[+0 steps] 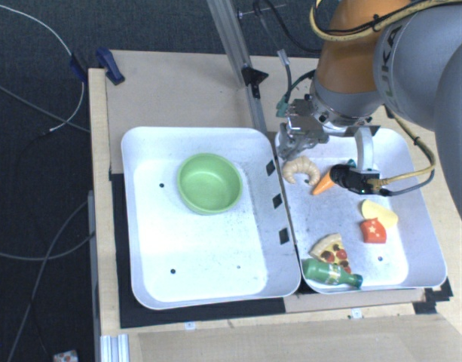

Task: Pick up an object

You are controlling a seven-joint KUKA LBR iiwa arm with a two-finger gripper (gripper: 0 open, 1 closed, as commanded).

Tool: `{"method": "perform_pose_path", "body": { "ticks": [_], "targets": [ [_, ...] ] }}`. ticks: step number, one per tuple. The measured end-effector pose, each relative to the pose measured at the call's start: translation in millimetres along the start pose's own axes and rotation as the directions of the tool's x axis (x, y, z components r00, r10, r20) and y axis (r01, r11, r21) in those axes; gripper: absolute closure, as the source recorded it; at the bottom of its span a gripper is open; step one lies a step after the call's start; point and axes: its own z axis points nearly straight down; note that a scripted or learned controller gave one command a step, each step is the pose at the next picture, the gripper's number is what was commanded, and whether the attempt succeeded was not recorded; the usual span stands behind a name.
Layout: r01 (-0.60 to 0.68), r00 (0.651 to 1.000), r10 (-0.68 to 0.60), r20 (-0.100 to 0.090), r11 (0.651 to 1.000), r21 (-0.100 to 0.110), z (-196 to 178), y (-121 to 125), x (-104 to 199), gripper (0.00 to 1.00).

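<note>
The wooden counter (178, 81) carries two white bins side by side: the left bin (200, 277) toward nine o'clock, the right bin (419, 255) toward three.

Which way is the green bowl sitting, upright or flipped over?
Upright. The bowl rests in the left bin with its mouth facing up: the rim rings a hollow interior, and nothing lies inside it.

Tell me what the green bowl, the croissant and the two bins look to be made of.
Green bowl: likely plastic, a smooth, even pale green with a soft sheen.
Croissant: probably a toy of plastic or rubber, with a uniform tan colour and moulded ridges; real pastry cannot be excluded.
Left bin and right bin: apparently thin moulded plastic, glossy white with rounded corners and dark speckles.
</note>
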Motion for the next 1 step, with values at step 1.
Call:
{"method": "perform_pose_path", "body": {
  "ticks": [1],
  "targets": [
    [0.001, 1.0, -0.001, -0.001, 1.0, -0.004, -6.8, 14.6, 51.1, 1.0]
  ]
}}
